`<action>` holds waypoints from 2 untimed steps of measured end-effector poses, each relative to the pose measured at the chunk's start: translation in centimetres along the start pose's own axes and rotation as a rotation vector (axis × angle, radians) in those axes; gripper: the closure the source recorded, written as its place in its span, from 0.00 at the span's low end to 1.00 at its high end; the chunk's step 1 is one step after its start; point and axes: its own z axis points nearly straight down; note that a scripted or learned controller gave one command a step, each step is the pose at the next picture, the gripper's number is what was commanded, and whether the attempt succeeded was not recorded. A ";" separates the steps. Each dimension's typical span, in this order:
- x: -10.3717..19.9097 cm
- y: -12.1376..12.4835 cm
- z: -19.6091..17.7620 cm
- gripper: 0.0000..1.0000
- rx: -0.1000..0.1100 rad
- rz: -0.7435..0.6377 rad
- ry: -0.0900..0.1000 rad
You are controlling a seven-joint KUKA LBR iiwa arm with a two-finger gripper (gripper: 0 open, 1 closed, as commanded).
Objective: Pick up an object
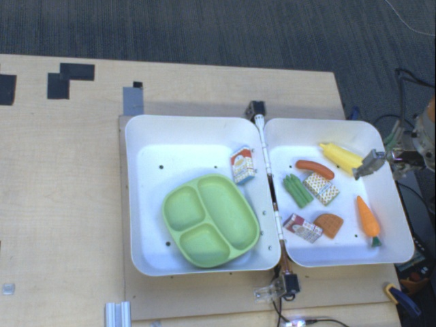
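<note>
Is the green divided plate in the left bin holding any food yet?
Empty. All three compartments of the green plate show bare green; the small carton lies beside it on the left bin floor.

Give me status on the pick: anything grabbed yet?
Done: nothing lifted that I can see. The yellow toy banana, orange toy carrot and red toy sausage all lie in the right white bin. In hand: the grey two-finger gripper sits at that bin's right edge, beside the banana, nothing visible between its fingers. Left: close on an object and lift.
</note>
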 end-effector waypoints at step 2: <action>7.8 -3.7 16.3 0.00 -0.007 0.003 -0.002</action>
